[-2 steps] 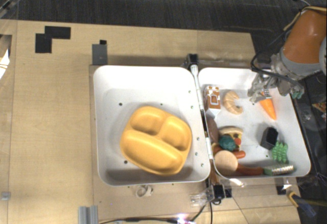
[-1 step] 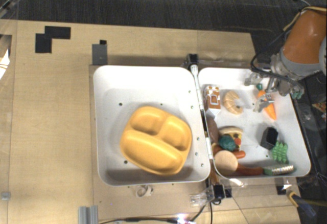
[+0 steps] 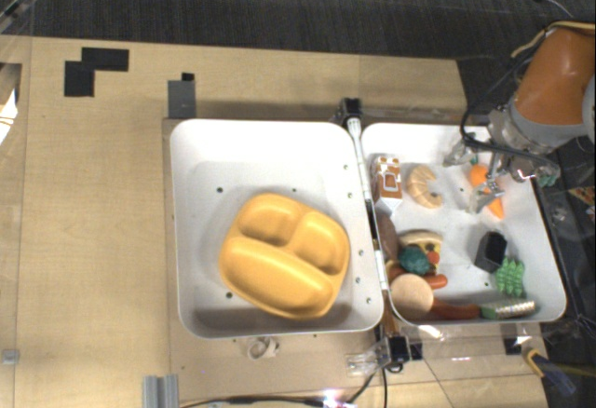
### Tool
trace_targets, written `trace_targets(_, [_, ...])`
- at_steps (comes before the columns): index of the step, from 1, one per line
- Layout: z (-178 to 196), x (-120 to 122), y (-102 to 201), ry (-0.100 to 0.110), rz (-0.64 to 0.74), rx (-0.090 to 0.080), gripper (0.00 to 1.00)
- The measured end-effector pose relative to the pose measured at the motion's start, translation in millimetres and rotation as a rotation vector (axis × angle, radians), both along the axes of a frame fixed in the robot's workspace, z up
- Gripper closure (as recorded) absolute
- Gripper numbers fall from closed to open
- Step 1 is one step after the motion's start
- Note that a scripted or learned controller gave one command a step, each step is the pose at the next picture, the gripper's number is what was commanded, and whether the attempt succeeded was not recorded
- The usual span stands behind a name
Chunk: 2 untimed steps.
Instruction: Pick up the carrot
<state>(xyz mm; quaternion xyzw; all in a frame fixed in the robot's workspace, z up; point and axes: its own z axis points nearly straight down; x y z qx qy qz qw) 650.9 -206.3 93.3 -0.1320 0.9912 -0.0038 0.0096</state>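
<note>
Two white bins sit side by side on a wooden bench. The left bin (image 3: 196, 210) holds a large yellow pepper (image 3: 284, 252). The right bin (image 3: 549, 280) holds small toys. Near its far right corner the gripper (image 3: 484, 181) is lowered over the orange carrot (image 3: 486, 190), which seems to sit between its fingers; whether they grip it I cannot tell.

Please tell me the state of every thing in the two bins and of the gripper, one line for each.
gripper: low in the right bin, at the carrot
carrot: orange, lying under the gripper
yellow bread-shaped toy: resting in the left bin
green toy: lying near the right bin's front corner
black block: lying beside the green toy
</note>
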Motion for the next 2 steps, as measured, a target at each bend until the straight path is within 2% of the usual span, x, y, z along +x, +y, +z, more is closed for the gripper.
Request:
trace_targets(1, [15.9, 5.0, 1.0, -0.016, 0.003, -0.002, 1.00])
trace_targets(2, [-3.2, -82.3, 0.8, 0.006, 0.300, -0.002, 1.00])
